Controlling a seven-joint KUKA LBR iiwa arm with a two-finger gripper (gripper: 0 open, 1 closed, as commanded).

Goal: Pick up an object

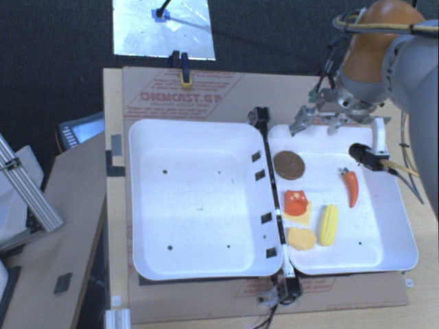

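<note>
Several toy foods lie in the right bin [391,245]. A brown round disc [289,164] sits near its back left. A red chili pepper [351,186] lies toward the right. A red piece on a yellow slab [296,203], a yellow corn cob [328,225] and a pale orange lump [301,238] are grouped near the front left. My gripper [317,123] hangs over the bin's back edge, behind the disc and apart from it. Its fingers are spread open with nothing between them.
The left bin [147,132] stands beside the right one, with black clips [260,157] along the shared rim. Both bins rest on a cardboard sheet [185,91]. A shiny square plate [162,19] lies behind the bench.
</note>
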